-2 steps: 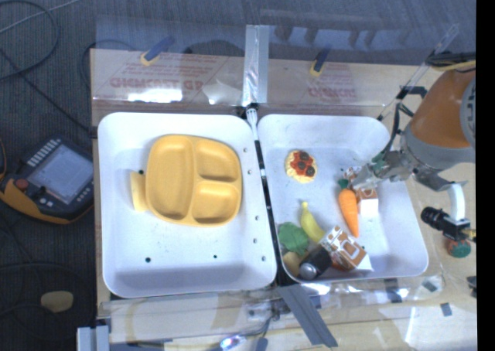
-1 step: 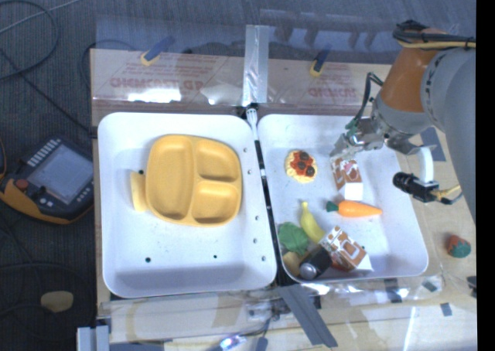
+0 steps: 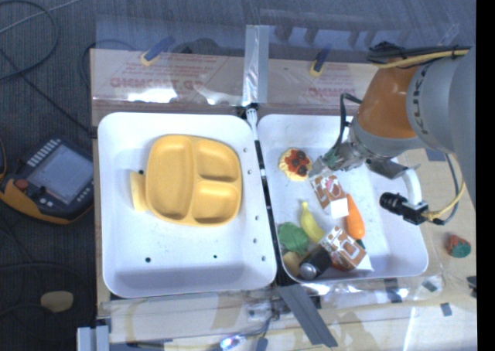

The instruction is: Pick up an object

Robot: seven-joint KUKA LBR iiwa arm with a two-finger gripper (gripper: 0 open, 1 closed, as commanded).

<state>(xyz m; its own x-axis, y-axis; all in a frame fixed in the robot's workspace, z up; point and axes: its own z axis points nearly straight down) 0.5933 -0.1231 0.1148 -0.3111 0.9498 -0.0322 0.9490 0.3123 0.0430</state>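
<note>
The right bin [image 3: 402, 257] holds several toy foods: a pizza slice [image 3: 295, 162], a red-and-white carton [image 3: 329, 193], an orange carrot [image 3: 354, 219], a yellow banana [image 3: 311, 223], a green leafy piece [image 3: 291, 236], a dark can [image 3: 312, 264] and a second carton [image 3: 346, 249]. My gripper [image 3: 337, 158] is low over the bin's upper middle, just right of the pizza slice and just above the first carton. The wrist hides its tip. Nothing can be seen held.
The left bin [image 3: 116, 264] carries a yellow compartment tray [image 3: 193, 179]. A black fitting with a cable [image 3: 402, 206] sticks out from the wrist over the right bin. A small red-and-green object [image 3: 459, 245] lies on the bench outside the right bin.
</note>
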